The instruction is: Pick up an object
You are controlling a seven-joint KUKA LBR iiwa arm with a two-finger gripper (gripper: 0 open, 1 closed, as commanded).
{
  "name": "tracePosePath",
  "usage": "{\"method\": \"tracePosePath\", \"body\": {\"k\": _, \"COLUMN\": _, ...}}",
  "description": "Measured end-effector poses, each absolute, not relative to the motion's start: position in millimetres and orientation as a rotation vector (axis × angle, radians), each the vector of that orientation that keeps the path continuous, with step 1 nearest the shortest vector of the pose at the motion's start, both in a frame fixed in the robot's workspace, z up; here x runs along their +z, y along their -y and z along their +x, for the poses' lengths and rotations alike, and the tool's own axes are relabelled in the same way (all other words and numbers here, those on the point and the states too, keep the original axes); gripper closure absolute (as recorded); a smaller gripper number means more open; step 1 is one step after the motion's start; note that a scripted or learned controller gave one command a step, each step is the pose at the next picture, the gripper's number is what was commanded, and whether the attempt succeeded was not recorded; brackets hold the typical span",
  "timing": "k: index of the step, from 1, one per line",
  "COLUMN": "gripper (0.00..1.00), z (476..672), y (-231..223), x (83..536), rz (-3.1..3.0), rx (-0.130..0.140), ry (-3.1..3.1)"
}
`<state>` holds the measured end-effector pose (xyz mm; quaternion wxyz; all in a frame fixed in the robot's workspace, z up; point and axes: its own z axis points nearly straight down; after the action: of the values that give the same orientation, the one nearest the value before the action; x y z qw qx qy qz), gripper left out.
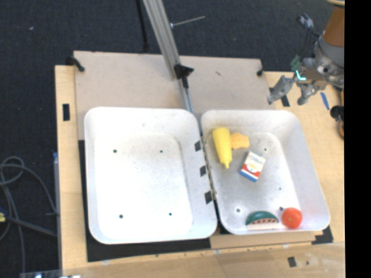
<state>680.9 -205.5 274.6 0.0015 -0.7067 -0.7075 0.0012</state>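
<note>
Left bin (98, 155): It is sitting on the left side of the bench. I am seeing nothing in it but small dark dots.

Right bin (307, 155): It is sitting just beside the left bin. All the things to pick are lying in here.

Banana (221, 146): It is lying at the far left of the right bin, touching a small yellow toy (239, 140).

Box (253, 167): It is lying near the middle of the right bin, apart from the banana.

Melon slice (262, 218): It is resting against the near wall.

Tomato (292, 217): It is sitting just beside the melon slice, at the near right.

Gripper (293, 91): It is hanging beyond the far right corner of the right bin, outside it. Its two fingers are looking spread, with nothing between them.

How to do it well: I think the box is the easy pick, since it is lying alone. The gripper should be moving nearer and left, coming straight down over the box, and closing across its narrow side.
</note>
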Motion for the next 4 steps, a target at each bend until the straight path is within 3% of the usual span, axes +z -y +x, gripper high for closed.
{"method": "tracePosePath", "body": {"k": 1, "gripper": 0.0, "z": 681.5, "y": 206, "x": 278, "rz": -2.218, "rx": 0.004, "ry": 2.228}}
{"method": "tracePosePath", "body": {"k": 4, "gripper": 0.0, "z": 685.3, "y": 216, "x": 108, "rz": -2.214, "rx": 0.007, "ry": 2.226}}
